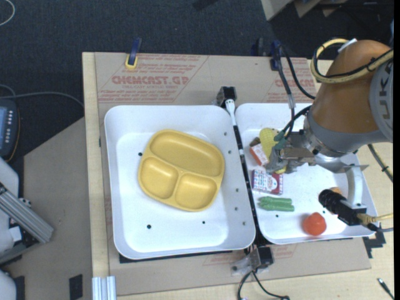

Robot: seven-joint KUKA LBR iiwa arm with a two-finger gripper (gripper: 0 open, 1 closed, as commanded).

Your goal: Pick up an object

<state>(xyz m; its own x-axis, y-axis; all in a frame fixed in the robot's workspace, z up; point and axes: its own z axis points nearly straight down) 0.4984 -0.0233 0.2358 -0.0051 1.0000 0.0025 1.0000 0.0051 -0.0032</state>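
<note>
Arm (350, 99) reaches in from the right, over the right bin (304, 183). Gripper (279, 158) sits low over that bin's left part, near the divider w/ the left bin (119, 167). Can't tell if the gripper is released or clenched; the wrist body hides it from above. Nothing seen held in it.

Right bin, pickable stuff:
- yellow item (269, 137), rounded, just behind the gripper towards the far rim, partly covered by it.
- small red-brown piece (256, 152), just left of the gripper, close to the bin's left wall.
- red-and-white packet (265, 180), flat, just in front of the gripper; touching or not, can't tell.
- green pod (275, 204), lying flat, long axis approx. left-right, just in front of the packet.
- red ball (315, 224), near the front rim, well apart from the gripper.

Left bin: yellow divided plate (181, 169), 3 compartments, lying flat approx. mid-bin, nothing in it.

Both bins rest side by side on the tan worktop (100, 105).
</note>
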